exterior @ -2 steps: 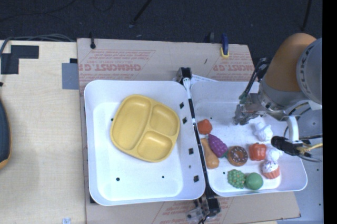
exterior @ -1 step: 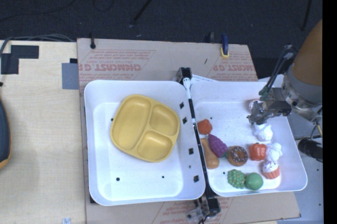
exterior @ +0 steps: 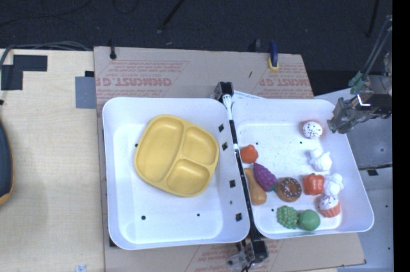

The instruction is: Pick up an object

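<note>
Camera view: speckled ball (exterior: 312, 130) left of fingers (exterior: 339, 121)

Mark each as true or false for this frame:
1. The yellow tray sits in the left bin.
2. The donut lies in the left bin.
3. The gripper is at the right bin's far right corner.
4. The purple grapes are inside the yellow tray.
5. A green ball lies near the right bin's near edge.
1. True: the yellow tray sits in the left bin.
2. False: the donut lies in the right bin.
3. True: the gripper is at that corner.
4. False: the grapes are in the right bin, beside the divider.
5. True: the green ball lies there, next to the broccoli.
</note>
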